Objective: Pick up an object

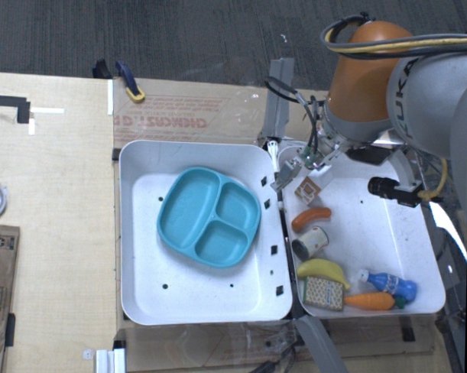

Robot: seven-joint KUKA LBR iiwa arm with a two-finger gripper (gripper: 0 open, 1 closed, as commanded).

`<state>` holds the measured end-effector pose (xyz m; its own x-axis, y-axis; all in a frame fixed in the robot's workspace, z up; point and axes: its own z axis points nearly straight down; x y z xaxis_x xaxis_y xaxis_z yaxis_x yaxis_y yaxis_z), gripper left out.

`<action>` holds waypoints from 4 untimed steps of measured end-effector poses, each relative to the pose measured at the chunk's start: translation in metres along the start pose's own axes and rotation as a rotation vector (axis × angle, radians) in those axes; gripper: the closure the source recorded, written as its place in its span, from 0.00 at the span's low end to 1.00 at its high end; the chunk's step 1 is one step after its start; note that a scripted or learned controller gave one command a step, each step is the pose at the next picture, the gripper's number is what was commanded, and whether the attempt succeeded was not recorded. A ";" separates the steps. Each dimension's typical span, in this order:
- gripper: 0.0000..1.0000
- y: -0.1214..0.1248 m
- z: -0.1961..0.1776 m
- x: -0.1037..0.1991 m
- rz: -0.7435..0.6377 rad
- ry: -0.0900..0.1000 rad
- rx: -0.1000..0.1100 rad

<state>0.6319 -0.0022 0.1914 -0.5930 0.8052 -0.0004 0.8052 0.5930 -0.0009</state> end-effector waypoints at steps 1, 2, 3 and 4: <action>0.00 -0.004 -0.058 0.019 0.073 -0.002 -0.001; 0.00 -0.050 0.001 0.015 0.079 0.001 0.001; 0.00 -0.085 0.000 -0.025 0.166 0.000 0.000; 0.00 -0.095 0.100 -0.057 0.005 0.000 -0.001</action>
<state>0.5890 -0.1044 0.0918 -0.5892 0.8080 -0.0008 0.8080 0.5892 0.0003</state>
